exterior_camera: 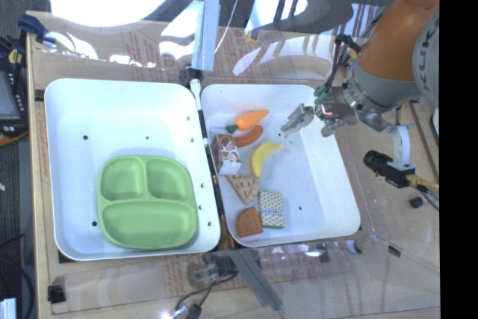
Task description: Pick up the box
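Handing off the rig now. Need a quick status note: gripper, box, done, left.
Gripper: over the upper part of the right bin, above the food pile, nothing between its jaws. Jaw state unclear from this view.
Box: small carton at the right bin's left wall, beside the banana and just below the carrot. It sits left of and below the gripper in the view.
Done: arm is reaching into the right bin.
Left: move to the box, grasp, lift.
Left bin holds a green tray.

Box (271, 209) hemmed by cookie (249, 222)
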Available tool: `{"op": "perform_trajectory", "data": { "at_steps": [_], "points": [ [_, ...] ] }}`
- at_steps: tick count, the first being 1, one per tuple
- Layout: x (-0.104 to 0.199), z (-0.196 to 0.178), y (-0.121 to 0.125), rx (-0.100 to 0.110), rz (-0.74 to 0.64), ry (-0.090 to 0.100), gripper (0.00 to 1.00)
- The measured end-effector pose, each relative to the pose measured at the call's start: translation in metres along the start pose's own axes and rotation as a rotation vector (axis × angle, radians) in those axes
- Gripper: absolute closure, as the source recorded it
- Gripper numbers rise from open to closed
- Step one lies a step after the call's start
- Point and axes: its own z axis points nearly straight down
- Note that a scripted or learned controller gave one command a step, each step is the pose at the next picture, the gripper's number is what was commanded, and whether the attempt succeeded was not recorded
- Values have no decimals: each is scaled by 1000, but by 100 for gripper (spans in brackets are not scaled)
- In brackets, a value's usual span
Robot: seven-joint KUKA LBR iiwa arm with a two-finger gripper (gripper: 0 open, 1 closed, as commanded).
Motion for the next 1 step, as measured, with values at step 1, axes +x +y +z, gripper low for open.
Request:
{"op": "perform_trajectory", "data": {
  "at_steps": [1],
  "points": [
    [16, 93, -55, 1, -165, 0, 0]
  ]
}}
